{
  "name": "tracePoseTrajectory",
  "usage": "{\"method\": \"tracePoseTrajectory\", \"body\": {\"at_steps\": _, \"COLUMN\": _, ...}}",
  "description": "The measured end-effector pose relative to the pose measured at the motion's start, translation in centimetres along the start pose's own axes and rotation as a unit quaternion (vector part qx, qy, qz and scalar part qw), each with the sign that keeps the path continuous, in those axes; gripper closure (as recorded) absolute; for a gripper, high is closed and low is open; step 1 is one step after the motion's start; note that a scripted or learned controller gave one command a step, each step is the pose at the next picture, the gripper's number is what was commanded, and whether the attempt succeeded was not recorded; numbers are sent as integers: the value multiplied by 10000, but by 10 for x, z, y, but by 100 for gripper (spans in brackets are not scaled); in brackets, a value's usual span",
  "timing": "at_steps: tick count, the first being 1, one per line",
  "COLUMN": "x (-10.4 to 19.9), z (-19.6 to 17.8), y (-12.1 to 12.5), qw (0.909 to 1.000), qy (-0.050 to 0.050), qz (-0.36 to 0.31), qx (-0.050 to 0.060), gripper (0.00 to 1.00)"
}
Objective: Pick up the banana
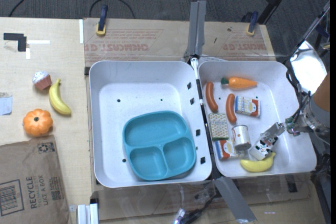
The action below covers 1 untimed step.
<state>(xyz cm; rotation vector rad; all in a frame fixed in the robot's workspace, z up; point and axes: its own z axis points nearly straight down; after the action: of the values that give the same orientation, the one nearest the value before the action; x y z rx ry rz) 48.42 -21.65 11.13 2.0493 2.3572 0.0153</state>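
A yellow banana (258,164) lies at the front of the right bin (302,162), close to its front wall. Just above it sits a small black-and-white toy (264,148). My gripper (275,131) reaches in from the right edge and hangs over the bin's right part, above and a little right of the toy and short of the banana. Nothing is visibly held in it. A second banana (59,98) lies outside the bins on the bench at the far left.
The right bin also holds a carrot (239,82), two sausages (211,96), a small box (247,106), a tin can (241,137) and cartons (219,126). A blue divided plate (157,144) lies in the left bin. A cupcake (41,80) and a pumpkin (38,122) sit beside the left banana.
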Motion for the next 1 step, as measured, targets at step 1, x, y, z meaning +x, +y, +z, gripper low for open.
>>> {"method": "tracePoseTrajectory", "body": {"at_steps": 1, "x": 53, "z": -45, "y": 2, "qw": 9902, "qy": 45, "qz": -1395, "qx": 86, "gripper": 0}}
